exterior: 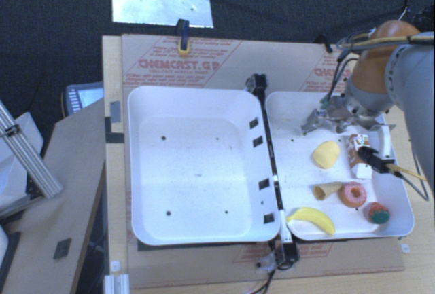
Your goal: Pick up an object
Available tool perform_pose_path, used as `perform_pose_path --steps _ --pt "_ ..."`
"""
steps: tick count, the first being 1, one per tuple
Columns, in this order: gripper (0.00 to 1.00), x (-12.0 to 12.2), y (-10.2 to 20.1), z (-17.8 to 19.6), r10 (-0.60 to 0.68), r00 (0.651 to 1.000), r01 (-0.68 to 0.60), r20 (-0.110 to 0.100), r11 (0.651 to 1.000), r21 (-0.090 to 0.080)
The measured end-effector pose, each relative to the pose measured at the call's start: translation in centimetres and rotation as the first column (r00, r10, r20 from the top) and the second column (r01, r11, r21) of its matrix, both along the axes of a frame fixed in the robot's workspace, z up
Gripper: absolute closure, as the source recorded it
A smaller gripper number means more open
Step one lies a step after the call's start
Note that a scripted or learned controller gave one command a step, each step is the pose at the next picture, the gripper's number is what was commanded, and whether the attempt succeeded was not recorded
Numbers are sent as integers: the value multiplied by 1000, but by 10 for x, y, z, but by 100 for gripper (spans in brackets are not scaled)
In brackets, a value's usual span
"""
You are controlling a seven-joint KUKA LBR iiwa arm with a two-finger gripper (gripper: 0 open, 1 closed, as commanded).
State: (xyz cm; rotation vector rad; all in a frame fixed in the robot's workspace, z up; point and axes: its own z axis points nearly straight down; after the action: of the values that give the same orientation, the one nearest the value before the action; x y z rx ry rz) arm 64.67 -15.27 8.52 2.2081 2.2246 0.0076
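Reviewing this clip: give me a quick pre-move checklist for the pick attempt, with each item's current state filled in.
1. Objects available in the right bin: ok; banana, lemon, donut, cone.
2. End effector over the right bin: ok, near its far edge.
3. End effector holding something: cannot tell.
4. End effector lined up above a target: not ok; the lemon lies nearer the camera.
5. Lemon free of neighbours: ok.

Red print reading "CHEMCAST GP" runs across the brown protective sheet [204, 55] lying under the two bins, clearest just behind the left bin [136, 150]. The same red lettering repeats toward the right corner, but there it's cut off and too broken to read
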Motion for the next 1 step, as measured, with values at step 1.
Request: perform_pose_path --steps 1 --pt "0 26 -12 164 -1 1000 1 12 1000 -4"
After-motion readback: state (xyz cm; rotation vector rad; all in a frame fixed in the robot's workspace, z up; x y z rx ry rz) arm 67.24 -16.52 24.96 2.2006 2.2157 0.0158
